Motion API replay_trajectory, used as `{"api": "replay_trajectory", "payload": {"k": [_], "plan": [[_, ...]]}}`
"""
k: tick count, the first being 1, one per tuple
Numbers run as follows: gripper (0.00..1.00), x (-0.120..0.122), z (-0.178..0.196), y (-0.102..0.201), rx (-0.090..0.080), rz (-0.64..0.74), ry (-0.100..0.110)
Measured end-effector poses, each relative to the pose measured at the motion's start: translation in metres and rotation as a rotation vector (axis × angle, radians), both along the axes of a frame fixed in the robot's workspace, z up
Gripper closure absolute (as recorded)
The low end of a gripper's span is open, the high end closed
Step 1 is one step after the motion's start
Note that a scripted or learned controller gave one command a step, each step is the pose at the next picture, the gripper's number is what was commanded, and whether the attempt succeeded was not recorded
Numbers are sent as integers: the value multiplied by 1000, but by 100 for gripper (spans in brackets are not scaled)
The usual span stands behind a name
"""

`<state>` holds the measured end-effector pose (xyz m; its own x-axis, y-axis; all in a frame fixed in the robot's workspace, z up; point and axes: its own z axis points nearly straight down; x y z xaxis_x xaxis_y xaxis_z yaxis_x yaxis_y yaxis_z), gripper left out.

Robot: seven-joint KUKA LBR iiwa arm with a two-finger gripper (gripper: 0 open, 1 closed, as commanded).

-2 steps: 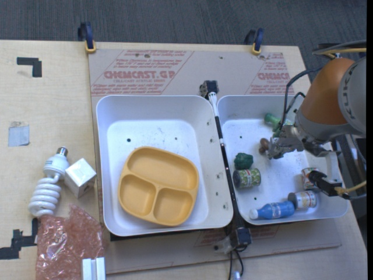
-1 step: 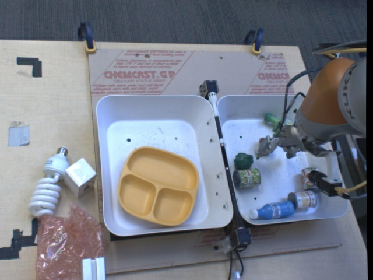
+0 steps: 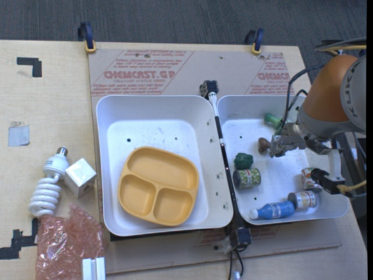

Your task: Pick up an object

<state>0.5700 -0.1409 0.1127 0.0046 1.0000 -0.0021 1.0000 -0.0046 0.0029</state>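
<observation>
I read red "CHEMCAST GP" print on the brown paper-faced board [image 3: 145, 69] under the bins, repeated at far right; smaller lines illegible.

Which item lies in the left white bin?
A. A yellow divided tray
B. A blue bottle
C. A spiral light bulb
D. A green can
A: the yellow divided tray rests on the floor of the left bin, while the blue bottle and green can lie in the right bin and the spiral light bulb lies on the bench outside both.
</observation>
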Motion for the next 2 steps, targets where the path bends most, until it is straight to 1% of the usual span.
{"api": "replay_trajectory", "payload": {"k": [1, 2], "plan": [[0, 0, 0, 0, 0, 1, 0], [0, -61, -21, 26, 2, 3, 3]]}}
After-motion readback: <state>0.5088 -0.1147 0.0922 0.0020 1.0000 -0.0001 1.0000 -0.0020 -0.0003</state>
